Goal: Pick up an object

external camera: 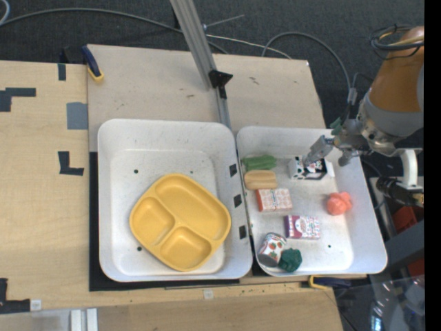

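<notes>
The arm (pixel 396 81) rises highest toward the lens, grey with an orange upper part, reaching in from the right over the right bin (pixel 358 254). Its claw (pixel 318 150) hangs low at that bin's upper middle, right over a small black-and-white carton (pixel 310 169). Whether the claw is apart or together I cannot tell; it blurs into the carton beneath it, and nothing shows clearly gripped.

Moving outward from there: a green item (pixel 259 162) and a tan bun-like piece (pixel 260 179) lie to the left, near the wall shared with the other bin. Below them sits a pink patterned box (pixel 274 199). A coral lump (pixel 338 203) lies alone toward the right wall. Lower down is a purple and white box (pixel 302 226), and at the near corner a small round printed thing (pixel 272 247) touches a dark green lump (pixel 290 259). The left bin (pixel 110 185) carries a yellow divided tray (pixel 180 221). Both bins rest on the table (pixel 41 205).

The carton looks like the likely target. The risk, as I judge it, is a closure that lands off-centre and tips or nudges the small carton aside, so the claw comes up with nothing. Its slick faces may also slip out on the lift.
</notes>
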`<state>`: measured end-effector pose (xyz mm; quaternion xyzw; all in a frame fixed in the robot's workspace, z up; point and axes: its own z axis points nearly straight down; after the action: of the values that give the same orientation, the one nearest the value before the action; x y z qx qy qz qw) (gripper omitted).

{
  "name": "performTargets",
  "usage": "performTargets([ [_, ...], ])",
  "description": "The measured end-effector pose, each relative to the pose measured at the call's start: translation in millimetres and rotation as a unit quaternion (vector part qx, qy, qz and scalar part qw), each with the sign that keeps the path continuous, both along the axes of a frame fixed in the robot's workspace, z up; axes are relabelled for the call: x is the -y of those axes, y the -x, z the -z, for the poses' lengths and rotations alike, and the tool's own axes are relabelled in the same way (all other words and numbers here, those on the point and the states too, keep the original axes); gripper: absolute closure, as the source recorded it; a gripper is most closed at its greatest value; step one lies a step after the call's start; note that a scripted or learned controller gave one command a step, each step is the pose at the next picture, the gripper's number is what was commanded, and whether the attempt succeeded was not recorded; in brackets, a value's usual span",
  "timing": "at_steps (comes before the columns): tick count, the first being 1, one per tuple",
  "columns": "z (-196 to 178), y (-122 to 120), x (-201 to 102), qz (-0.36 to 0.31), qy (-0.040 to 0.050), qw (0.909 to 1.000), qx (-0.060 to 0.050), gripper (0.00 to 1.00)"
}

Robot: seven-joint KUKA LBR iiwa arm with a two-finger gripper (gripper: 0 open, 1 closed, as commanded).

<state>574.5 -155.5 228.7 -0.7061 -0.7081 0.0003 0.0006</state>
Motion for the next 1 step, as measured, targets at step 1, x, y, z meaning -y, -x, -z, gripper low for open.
performTargets([
  [1, 0.0, 0.0, 0.0, 0.000, -0.0001, 1.0000, 0.000, 0.00],
])
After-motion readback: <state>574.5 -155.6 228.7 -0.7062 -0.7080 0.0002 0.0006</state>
